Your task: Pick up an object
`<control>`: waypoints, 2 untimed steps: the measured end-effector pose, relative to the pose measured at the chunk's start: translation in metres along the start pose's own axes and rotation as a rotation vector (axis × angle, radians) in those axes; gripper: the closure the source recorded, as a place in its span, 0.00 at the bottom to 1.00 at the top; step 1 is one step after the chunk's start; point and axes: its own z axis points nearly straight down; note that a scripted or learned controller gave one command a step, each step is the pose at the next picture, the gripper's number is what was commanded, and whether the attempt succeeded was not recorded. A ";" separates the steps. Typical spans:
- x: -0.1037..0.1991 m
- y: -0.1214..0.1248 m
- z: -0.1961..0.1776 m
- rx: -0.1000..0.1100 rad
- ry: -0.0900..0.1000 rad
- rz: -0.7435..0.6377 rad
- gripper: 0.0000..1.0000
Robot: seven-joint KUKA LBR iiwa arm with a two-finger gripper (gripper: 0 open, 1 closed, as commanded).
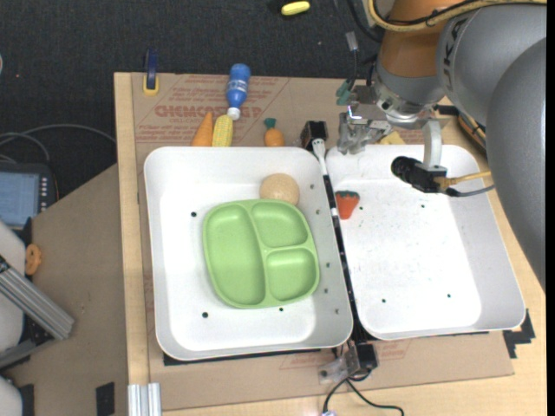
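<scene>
Hovering over right bin [468,258] back rim: gripper [354,139], jaw state impossible to tell. Strawberry [347,204] lying at that bin's left edge; tan ball [279,188] touching green tray [260,252] in left bin [173,232].

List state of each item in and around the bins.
green tray: upright, compartments bare, left bin.
tan ball: left bin, touching the tray's far edge.
strawberry toy: right bin, by the divider.
bottle: lying down, behind the bins.
gripper: above right bin's far edge.
</scene>
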 end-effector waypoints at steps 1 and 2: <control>0.042 0.000 -0.055 -0.004 0.003 -0.002 1.00; 0.038 -0.015 -0.132 -0.007 0.001 0.002 1.00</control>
